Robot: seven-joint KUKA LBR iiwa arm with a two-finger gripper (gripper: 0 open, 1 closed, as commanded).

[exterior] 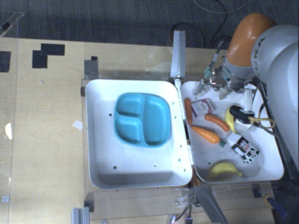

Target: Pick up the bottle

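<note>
Two shallow white bins with smooth, glossy walls and rounded corners sat side by side on a pale wooden surface [46,148], divided by a thin metal rail. The left bin [100,167] carried a teal moulded tray [142,119] with three soft-edged compartments, and bare white floor ran all around it. The right bin [268,171] was crowded: a reddish sausage-shaped piece [188,110] lay along its left wall, a small flat packet [202,108] with a dark red printed face beside it, its writing too small to read, two tapered orange carrots [205,134] near the middle, a yellow banana [224,169] at the near wall, and a small white box [245,148] with black markings that could not be read. The bottle could not be told apart with certainty; a yellow, dark-ended item [232,117] lay toward the right wall, partly under cables. The tool [211,84] hung over the bin's far left corner, just above the packet, and whether it was spread or pressed together could not be told. The grey arm with its orange band [247,34] covered the bin's far right edge.
</note>
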